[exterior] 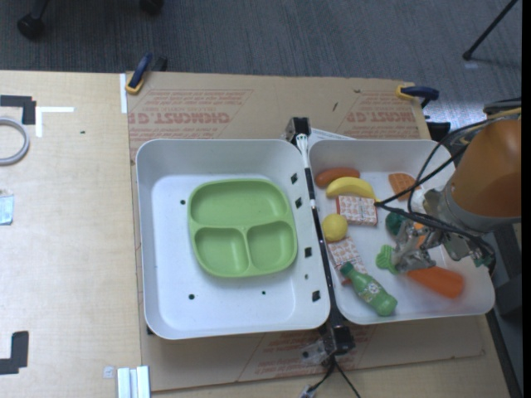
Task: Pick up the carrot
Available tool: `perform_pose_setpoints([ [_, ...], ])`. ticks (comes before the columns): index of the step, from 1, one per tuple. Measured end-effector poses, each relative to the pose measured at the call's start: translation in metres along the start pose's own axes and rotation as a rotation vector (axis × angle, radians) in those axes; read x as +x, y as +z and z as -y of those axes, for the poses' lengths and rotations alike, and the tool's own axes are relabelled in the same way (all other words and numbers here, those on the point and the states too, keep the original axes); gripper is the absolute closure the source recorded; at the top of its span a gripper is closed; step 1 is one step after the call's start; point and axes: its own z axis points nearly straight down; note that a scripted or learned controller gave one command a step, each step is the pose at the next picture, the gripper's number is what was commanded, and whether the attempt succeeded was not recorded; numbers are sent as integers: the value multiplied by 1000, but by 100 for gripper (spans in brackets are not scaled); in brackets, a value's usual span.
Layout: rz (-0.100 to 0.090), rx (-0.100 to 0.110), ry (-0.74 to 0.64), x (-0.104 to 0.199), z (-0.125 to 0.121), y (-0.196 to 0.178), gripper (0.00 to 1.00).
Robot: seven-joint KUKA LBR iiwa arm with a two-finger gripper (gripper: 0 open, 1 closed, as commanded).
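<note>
The carrot (437,282) is an orange tapered piece lying flat near the front right corner of the right bin (465,308). My gripper (411,249) hangs low over the bin, just left of and above the carrot's thick end, close to it. The grey arm with its orange band (491,172) reaches in from the right and hides part of the bin's right side. Nothing can be seen held in the gripper.
The right bin also holds a red sausage (338,175), a banana (350,188), a lemon (334,227), a cracker box (358,211), a green bottle (370,292) and a green leafy piece (386,260) beside the gripper. A green divided plate (242,226) sits in the left bin (158,247).
</note>
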Motion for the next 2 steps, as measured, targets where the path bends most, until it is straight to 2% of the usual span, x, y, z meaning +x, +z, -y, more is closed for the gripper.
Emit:
perform_pose_setpoints([
  [1, -9, -4, -194, -55, 70, -95, 100],
  [2, -10, -4, -194, -55, 70, -95, 0],
])
